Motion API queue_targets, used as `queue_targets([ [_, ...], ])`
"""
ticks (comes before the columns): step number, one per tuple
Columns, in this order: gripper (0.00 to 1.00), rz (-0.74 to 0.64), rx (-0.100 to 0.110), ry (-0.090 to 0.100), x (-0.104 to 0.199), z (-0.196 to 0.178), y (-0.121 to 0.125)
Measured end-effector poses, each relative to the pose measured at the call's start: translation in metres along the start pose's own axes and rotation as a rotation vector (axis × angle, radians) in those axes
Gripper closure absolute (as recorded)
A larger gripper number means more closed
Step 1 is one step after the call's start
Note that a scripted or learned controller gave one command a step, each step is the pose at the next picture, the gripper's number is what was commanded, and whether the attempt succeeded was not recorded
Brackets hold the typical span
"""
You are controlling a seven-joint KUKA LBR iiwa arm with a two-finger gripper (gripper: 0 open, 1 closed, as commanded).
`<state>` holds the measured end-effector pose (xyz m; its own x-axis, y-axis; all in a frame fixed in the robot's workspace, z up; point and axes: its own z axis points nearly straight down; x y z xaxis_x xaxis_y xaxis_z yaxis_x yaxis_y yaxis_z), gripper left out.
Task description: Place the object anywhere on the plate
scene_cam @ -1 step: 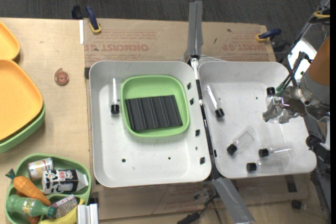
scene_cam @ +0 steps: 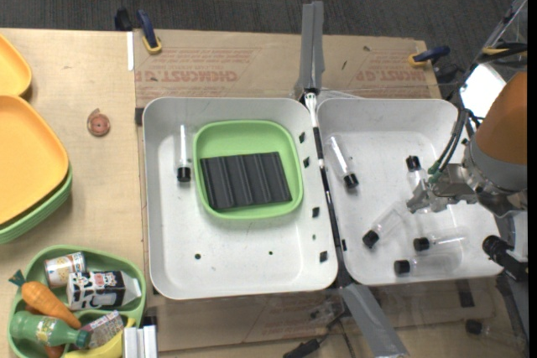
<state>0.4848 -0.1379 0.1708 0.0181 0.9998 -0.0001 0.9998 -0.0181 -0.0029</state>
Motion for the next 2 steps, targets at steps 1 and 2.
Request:
queue_targets([
  [1, 1.00, -0.179, -0.002, -0.001, 0.040, -0.035, -0.008],
  [2, 1.00, -0.459, -0.001, 0.000, 0.058, -0.020, -0.008],
])
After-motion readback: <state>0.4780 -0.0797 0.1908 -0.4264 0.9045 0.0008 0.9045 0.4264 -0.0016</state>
